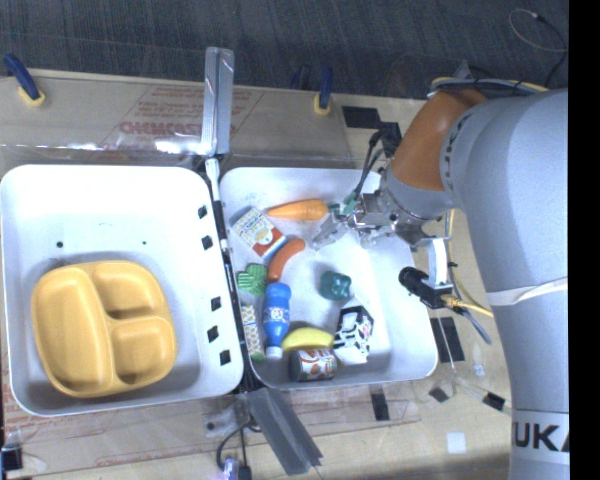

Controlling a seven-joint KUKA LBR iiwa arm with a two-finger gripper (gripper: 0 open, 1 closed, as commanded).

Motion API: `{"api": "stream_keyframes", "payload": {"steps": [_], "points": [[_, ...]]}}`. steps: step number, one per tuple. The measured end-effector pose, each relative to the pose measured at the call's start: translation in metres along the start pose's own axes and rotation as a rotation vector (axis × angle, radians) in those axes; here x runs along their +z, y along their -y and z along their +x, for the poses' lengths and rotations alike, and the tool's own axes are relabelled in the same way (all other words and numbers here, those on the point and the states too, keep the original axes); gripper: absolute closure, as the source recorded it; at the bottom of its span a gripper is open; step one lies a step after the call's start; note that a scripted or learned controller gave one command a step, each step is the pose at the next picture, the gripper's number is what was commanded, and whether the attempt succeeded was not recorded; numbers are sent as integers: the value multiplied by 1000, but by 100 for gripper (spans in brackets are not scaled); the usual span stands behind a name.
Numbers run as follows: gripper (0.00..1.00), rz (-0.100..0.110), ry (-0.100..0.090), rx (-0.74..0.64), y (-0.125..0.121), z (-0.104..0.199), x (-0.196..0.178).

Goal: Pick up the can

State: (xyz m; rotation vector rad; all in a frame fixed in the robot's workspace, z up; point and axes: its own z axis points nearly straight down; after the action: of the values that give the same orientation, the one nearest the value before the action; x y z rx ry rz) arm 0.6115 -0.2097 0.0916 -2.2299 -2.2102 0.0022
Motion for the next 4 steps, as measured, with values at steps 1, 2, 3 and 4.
{"api": "stream_keyframes", "payload": {"steps": [1,2,3,4], "points": [[0,0,-1,-129,47,16,-27],[100,1,-1,-134,47,17,-37],[0,1,0,-134,47,17,-37],[0,-1,0,-132,-1,1,0]]}}
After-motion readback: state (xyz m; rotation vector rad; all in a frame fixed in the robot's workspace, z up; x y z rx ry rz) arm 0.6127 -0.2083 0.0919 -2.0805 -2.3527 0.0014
